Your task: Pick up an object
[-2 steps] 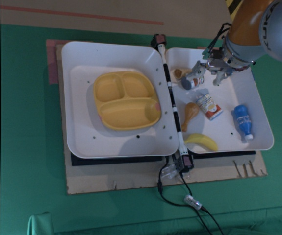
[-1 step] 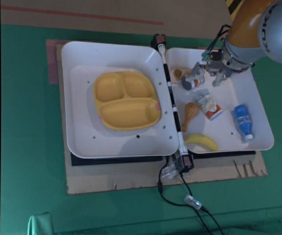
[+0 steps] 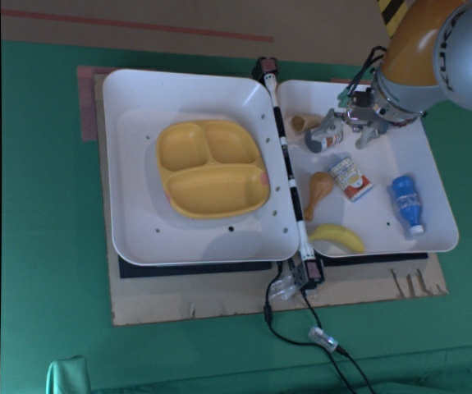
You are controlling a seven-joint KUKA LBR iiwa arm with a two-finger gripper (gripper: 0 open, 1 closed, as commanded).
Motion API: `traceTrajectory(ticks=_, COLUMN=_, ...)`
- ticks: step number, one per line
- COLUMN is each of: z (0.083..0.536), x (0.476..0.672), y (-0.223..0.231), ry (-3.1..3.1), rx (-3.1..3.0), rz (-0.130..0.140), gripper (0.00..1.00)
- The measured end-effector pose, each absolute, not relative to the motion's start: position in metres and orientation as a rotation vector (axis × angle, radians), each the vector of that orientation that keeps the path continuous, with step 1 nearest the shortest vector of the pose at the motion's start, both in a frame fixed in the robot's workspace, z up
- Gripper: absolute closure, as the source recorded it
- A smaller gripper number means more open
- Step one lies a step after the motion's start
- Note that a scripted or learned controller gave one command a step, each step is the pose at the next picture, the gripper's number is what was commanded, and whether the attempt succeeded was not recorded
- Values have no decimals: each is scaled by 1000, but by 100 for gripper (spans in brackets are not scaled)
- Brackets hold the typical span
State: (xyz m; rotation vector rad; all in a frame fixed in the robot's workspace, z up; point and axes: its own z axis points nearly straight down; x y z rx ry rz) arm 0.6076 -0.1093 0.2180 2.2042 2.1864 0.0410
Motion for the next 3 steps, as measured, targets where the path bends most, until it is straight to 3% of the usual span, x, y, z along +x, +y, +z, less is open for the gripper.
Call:
traceTrajectory(ticks=1, z=187, x=531, y=-120, ry=2197, rx=2213, rz=17, gripper=0)
traceTrajectory(ticks=2, z=202, x=533, y=-123, ry=2182, rx=2212, rz=22, gripper=100)
traceTrajectory(ticks=3, z=336, x=585, y=-82, ry=2207, rx=2219, rz=10, gripper=100)
